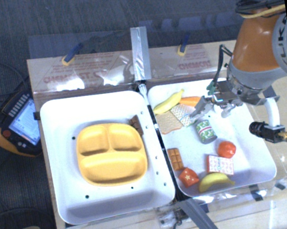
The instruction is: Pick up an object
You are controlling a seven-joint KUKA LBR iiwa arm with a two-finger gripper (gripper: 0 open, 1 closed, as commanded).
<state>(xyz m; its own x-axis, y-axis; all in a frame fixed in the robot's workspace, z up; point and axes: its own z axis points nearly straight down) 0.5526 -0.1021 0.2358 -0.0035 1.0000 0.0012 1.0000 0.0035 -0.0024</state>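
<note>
Camera view: green can (205, 131) below end effector (218, 104).

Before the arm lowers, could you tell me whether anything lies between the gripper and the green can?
Nothing visible does. The gripper hangs just above and right of the green can, with bare bin floor between. The carrot and cracker lie off to the left.

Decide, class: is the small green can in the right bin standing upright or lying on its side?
Lying on its side. The green can shows its long labelled wall to the overhead camera, stretched across the right bin floor.
</note>
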